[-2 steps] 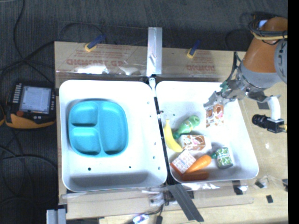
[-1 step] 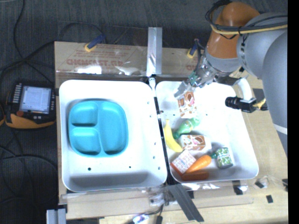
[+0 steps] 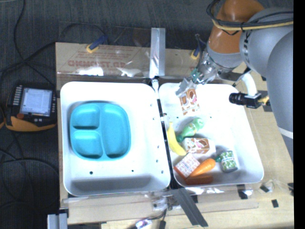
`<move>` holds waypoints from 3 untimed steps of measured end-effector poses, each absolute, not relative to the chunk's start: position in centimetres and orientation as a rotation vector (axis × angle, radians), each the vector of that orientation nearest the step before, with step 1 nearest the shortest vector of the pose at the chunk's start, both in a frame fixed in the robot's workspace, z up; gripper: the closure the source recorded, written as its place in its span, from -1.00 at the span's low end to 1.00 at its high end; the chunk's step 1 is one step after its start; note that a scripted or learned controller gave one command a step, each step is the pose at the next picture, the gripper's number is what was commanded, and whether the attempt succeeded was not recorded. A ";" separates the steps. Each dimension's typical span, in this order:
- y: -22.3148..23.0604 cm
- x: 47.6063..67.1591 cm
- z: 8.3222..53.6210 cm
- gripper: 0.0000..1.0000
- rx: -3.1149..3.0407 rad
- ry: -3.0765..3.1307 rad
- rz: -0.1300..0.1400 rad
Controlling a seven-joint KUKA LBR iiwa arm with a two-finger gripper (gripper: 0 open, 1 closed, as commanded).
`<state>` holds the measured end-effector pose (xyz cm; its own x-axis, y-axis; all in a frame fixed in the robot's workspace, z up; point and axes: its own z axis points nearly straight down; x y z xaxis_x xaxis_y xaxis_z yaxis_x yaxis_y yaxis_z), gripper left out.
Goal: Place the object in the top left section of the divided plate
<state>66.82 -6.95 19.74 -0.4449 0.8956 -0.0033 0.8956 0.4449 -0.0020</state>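
The gripper (image 3: 198, 78) is seen above the far-left corner of the right bin (image 3: 248, 128), its fingers pinched on a small printed packet (image 3: 189, 99) that hangs below them, lifted clear of the bin floor. Nearer the bin's front, other things are clustered — a green item (image 3: 192, 126), a banana (image 3: 173, 141) by the left wall, a small box (image 3: 197, 145), a red-and-white packet (image 3: 187, 165), a carrot (image 3: 202, 167) and a green can (image 3: 228, 161). In the left bin (image 3: 109, 180) a blue divided plate (image 3: 100, 130) is set near the middle, well apart from the packet.
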 end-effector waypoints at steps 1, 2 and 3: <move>-9.0 66.4 18.4 1.00 1.394 2.815 -0.004; -1.4 59.7 21.3 1.00 1.043 2.964 0.002; 0.0 61.9 27.7 1.00 0.801 3.036 0.000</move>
